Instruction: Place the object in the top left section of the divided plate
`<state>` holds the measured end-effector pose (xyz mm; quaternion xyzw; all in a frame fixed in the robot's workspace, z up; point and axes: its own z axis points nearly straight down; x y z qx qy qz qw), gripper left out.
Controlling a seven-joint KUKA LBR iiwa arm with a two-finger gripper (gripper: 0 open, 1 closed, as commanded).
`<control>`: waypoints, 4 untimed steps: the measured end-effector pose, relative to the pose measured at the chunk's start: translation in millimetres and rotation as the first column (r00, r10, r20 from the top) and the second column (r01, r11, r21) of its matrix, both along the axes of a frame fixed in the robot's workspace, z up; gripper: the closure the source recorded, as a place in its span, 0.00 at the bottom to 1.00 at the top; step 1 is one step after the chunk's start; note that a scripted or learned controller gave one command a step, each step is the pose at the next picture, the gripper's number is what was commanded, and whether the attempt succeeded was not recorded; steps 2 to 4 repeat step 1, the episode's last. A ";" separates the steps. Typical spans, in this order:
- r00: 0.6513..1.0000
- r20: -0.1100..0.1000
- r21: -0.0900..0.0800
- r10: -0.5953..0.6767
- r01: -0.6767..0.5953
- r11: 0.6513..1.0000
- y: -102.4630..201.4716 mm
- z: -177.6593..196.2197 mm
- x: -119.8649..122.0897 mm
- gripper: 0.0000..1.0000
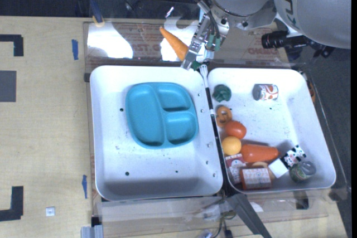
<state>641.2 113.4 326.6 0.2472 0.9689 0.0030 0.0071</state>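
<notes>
At the left we see the left bin (106, 164), and in its upper middle lies a blue divided plate (162, 114) with one large section on the left and two smaller ones on the right; we see nothing in its sections. Just above the far rim of this bin, near the seam between the bins, we find an orange carrot (174, 43), tilted with its pointed end up and to the left. Its lower end sits between the fingers of the gripper (195, 53), which are clamped on it, so the carrot hangs above the bench behind the bins, apart from the plate. Moving right, the right bin (318, 136) holds a dark green round item (222, 92), a small can (265, 92), an orange piece (223, 115), a tomato (235, 130), a yellow fruit (231, 145), a red pepper-like piece (259, 152) and a small box (256, 177).
</notes>
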 end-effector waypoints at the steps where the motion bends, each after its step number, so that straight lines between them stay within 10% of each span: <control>1: 0.974 -0.009 0.000 -0.226 0.226 0.974 42.1 17.9 16.8 1.00; 4: 0.974 -0.009 0.000 -0.226 0.226 0.974 42.1 17.9 16.8 1.00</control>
